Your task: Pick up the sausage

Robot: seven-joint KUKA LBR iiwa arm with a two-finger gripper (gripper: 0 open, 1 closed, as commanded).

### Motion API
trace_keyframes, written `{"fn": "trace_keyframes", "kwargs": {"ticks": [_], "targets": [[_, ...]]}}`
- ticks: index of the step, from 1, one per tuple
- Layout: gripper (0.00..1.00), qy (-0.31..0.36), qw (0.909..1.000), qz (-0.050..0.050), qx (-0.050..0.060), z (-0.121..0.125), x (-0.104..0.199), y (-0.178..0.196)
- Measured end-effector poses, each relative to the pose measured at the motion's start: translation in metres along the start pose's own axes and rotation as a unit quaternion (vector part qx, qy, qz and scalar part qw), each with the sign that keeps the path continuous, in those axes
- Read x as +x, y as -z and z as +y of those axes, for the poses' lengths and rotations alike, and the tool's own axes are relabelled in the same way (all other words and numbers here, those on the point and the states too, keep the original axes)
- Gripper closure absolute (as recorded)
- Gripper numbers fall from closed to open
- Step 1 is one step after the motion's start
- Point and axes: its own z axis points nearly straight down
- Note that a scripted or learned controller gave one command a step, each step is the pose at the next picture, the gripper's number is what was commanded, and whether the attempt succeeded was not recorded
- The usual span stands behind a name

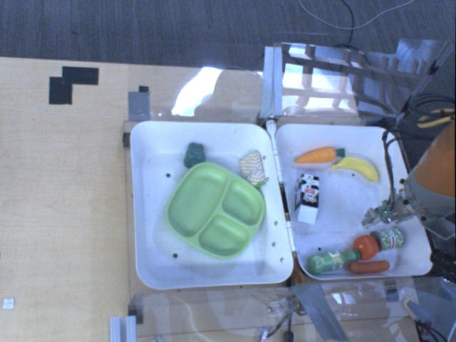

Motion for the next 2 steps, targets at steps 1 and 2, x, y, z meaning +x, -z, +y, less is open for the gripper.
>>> {"fn": "trace_keyframes", "kwargs": {"ticks": [1, 2], "targets": [[0.00, 0.000, 1.0000, 0.000, 0.000, 0.000, 0.000, 0.000], [0.00, 0.066, 0.9978, 0.005, 0.008, 0.027, 0.026, -0.001]]}}
